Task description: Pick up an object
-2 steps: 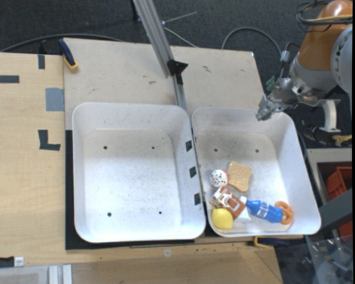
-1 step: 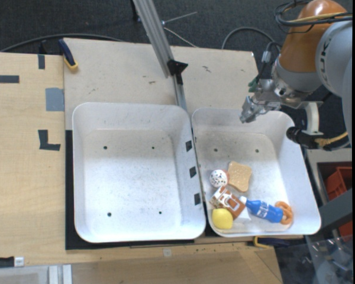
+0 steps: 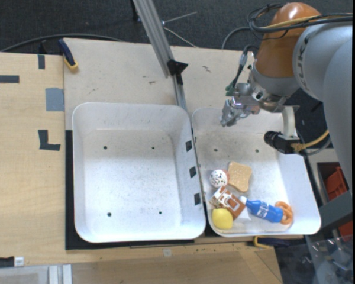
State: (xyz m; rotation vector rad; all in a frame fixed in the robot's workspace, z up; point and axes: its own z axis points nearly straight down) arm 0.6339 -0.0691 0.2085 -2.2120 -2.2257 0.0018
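Note:
My gripper (image 3: pixel 230 118) hangs over the far left corner of the right bin (image 3: pixel 296 176), well above its floor, with nothing seen between its tips. The objects lie in a cluster at the bin's near end: a tan toast slice (image 3: pixel 239 176), a white speckled ball (image 3: pixel 218 177), an orange and white box (image 3: pixel 228 202), a yellow lemon (image 3: pixel 222 219), a blue bottle (image 3: pixel 264 210) and an orange ring-shaped piece (image 3: pixel 285 212). The gripper stands apart from all of them, toward the far side.
The left bin (image 3: pixel 130 170) sits beside the right one, sharing a raised divider wall. A slanted metal pole (image 3: pixel 157 31) with a black clamp rises behind the bins. A yellow and blue tool (image 3: pixel 68 55) lies at the bench's far left.

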